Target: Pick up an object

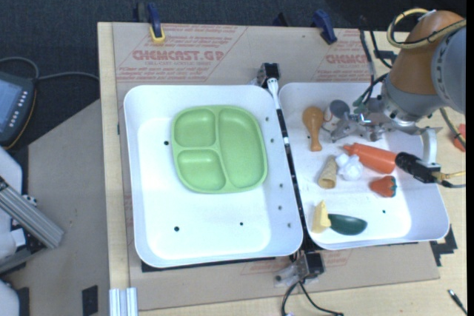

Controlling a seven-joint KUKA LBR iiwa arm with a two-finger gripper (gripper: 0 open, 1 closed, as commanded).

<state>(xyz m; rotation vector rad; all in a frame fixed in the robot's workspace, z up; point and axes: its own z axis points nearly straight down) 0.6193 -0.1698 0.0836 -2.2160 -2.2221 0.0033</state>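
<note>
Reaching in from the right, the arm (422, 70) is hanging its gripper (354, 123) low over the right bin (422, 222) — I'm seeing its fingers spread, holding nothing. A carrot (372, 157) is lying just beside them — drumstick (314, 126), cone (328, 172), red pepper (383, 186) crowding near.

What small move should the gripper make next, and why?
Probably lower the gripper a little toward the carrot just below it in the right bin. The gripper hovers at the bin's upper part with nothing seen between its fingers, and the carrot is the closest large item.
</note>
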